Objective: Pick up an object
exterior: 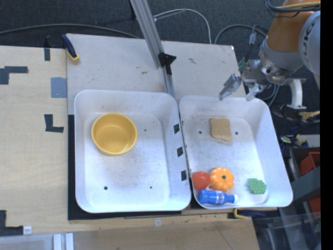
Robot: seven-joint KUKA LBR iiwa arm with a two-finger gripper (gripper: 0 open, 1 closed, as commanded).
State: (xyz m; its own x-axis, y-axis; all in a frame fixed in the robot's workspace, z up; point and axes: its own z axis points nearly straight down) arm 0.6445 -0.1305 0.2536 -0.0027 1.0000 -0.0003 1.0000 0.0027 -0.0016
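Hovering over the far rim of the right bin (270, 120), the gripper (238, 90) had its fingers spread apart and held nothing. Inside that bin, a tan sponge (220, 129) lay near the far wall; tomato (201, 180), pumpkin (222, 178), blue bottle (217, 197) and green piece (256, 186) clustered along its near wall.

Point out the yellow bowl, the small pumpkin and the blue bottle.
yellow bowl (114, 134): camera view, middle of its inside.
small pumpkin (221, 178): camera view, centre of its orange body.
blue bottle (213, 197): camera view, middle of its side.

Gripper (238, 88) raised, fingers apart, nothing between them.
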